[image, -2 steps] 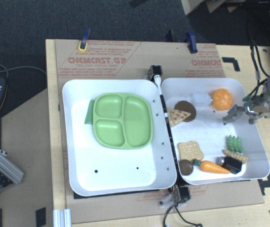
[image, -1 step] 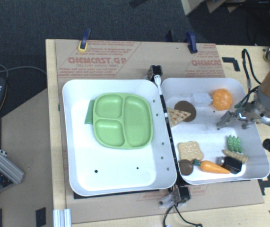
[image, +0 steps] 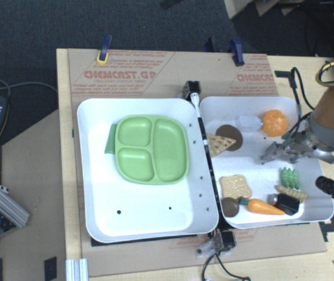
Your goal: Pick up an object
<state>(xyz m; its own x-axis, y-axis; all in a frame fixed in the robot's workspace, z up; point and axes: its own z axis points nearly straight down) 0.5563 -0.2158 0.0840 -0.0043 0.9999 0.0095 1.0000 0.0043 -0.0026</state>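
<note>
The right bin [image: 254,105] holds several toy foods. An orange fruit [image: 275,122] lies at the back, with a brown disc [image: 231,133] and a triangular cracker slice [image: 219,144] to its left. A square cracker [image: 236,186], a brown ball [image: 230,206], a carrot [image: 264,207] and a black block [image: 287,204] sit along the front. A green ridged piece [image: 290,177] lies above a tan piece [image: 289,191]. My gripper [image: 274,153] is low over the bin's middle right, just below the orange and above the green piece, with nothing visibly held.
The left bin [image: 96,174] carries a green divided plate [image: 152,149]. A small clear item [image: 247,122] lies near the orange. Blue and yellow clamps [image: 103,56] hold the cardboard at the back. The arm [image: 330,113] covers the right bin's right edge.
</note>
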